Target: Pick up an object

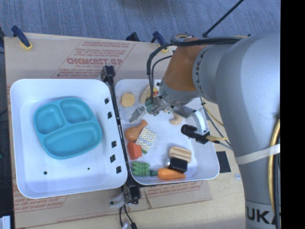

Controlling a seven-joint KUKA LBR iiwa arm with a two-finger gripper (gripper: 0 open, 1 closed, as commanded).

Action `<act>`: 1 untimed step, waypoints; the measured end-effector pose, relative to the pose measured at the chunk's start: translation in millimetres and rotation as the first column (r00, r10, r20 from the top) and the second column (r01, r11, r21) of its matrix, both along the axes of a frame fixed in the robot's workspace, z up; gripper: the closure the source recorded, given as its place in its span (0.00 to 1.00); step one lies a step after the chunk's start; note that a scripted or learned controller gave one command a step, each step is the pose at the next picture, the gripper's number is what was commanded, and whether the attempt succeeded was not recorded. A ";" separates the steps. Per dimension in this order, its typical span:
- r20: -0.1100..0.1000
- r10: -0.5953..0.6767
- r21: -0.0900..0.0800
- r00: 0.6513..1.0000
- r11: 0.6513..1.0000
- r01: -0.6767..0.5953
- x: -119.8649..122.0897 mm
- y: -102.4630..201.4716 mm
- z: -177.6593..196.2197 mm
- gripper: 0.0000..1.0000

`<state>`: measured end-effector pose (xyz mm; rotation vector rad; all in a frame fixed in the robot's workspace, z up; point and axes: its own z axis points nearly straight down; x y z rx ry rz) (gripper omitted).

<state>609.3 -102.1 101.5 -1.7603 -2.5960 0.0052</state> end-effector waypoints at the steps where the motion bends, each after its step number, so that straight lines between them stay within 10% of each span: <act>1: 0.001 -0.107 0.000 0.994 0.994 0.107 -27.5 3.2 -10.4 0.00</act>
